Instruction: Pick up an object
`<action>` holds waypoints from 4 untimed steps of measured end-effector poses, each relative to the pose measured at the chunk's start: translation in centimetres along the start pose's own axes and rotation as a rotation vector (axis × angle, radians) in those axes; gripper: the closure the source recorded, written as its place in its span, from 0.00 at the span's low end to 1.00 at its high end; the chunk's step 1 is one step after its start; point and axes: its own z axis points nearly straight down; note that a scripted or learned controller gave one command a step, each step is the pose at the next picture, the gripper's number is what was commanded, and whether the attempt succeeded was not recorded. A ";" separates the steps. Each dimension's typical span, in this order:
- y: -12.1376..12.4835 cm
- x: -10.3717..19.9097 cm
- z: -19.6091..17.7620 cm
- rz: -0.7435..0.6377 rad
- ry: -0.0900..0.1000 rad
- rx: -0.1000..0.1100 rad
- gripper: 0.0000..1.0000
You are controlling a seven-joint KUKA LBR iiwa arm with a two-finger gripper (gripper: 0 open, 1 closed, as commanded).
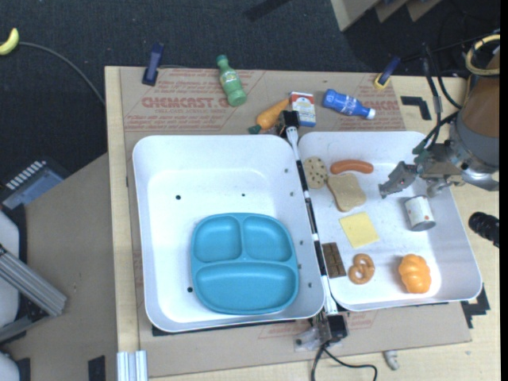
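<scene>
We saw the gripper [399,178] hanging over the right bin [464,248], its grey fingers looking spread apart with nothing between them, though at that slant we could not be sure of the gap. Just below and right of the gripper lay a small silver can [417,212] on its side. We judged the can light, stiff and smooth, apt to roll, so it should be taken across its round body. Left of the can lay a sausage [352,166], a bread slice [346,190] and a cheese square [359,229]; below it, an orange pepper [414,272]. Beyond the bins, the brown board [190,94] read "CHEMCAST" in red print.
</scene>
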 end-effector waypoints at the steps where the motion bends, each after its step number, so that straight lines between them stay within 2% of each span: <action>1: 0.8 3.0 5.9 -0.001 0.001 0.003 0.00; 2: 0.6 4.3 14.3 0.000 0.001 0.000 0.00; 3: -1.2 4.7 14.3 0.001 0.001 0.002 0.00; 4: -1.1 4.7 13.3 0.002 -0.001 -0.001 1.00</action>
